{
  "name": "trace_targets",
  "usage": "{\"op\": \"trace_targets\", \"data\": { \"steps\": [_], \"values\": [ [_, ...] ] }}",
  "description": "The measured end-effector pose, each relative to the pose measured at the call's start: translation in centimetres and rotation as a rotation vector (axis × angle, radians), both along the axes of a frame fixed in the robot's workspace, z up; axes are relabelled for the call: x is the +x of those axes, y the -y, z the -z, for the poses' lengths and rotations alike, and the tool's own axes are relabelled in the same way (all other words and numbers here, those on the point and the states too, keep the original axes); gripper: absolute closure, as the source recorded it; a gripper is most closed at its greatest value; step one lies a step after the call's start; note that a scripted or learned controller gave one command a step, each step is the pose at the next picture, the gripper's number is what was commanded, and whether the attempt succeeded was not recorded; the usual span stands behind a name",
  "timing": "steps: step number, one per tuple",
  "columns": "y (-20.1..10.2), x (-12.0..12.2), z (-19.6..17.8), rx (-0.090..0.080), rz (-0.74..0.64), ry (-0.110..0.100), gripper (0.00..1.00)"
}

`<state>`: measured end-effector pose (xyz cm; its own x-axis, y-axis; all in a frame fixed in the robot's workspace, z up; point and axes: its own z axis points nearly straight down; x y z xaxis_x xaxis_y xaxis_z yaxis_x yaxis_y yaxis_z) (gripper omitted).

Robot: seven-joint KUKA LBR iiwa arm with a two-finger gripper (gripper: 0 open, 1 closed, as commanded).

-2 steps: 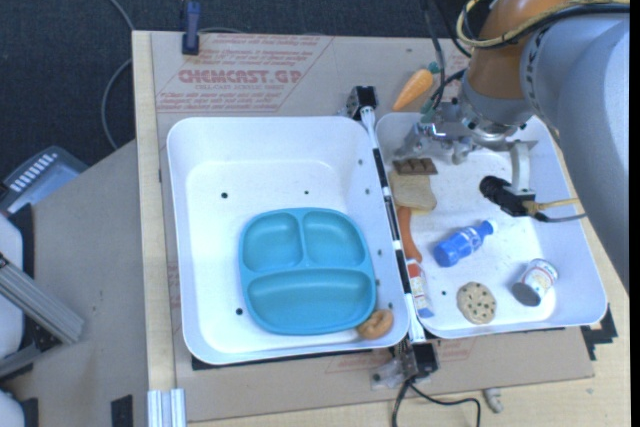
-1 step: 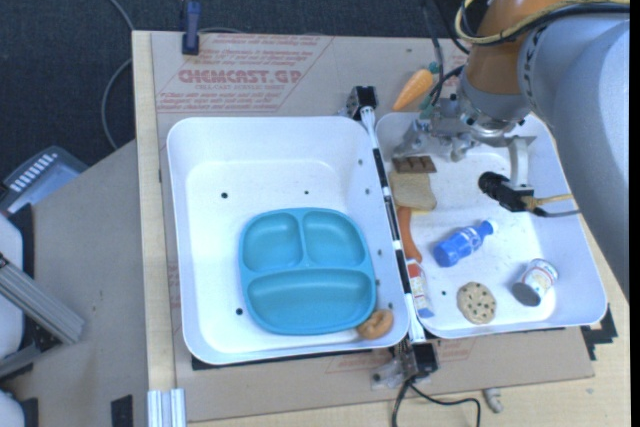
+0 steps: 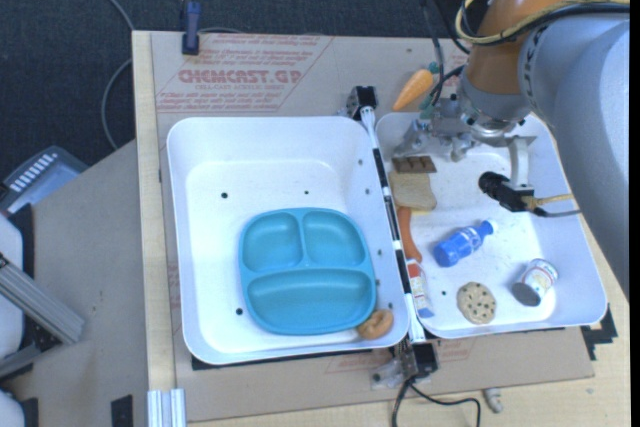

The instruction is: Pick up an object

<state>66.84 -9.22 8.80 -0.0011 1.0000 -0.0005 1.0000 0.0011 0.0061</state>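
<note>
My gripper hangs low over the far left corner of the right bin, under the orange wrist band. Just below it lies a tan bread-like slab with a darker brown piece at its top edge. Whether the gripper touches either one I cannot make out. Further into the bin are a blue bottle, a round cookie and a small silver can. An orange-red stick and a white tube lie along the bin's left wall.
The left bin holds a blue divided plate and a small brown pastry at its near right corner. An orange carrot rests at the right bin's far rim. The arm covers the right bin's far right side.
</note>
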Motion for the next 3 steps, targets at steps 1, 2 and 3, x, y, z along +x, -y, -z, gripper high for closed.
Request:
{"op": "trace_targets", "data": {
  "steps": [1, 2, 3],
  "values": [
    [-0.04, -0.04, -0.16, -0.001, 0.001, 0.000, 0.00],
    [0.80, -0.80, -0.06, 0.001, 0.001, 0.002, 0.00],
    [0.13, -0.01, 0.02, -0.002, 0.000, 0.001, 0.00]
  ]
}}
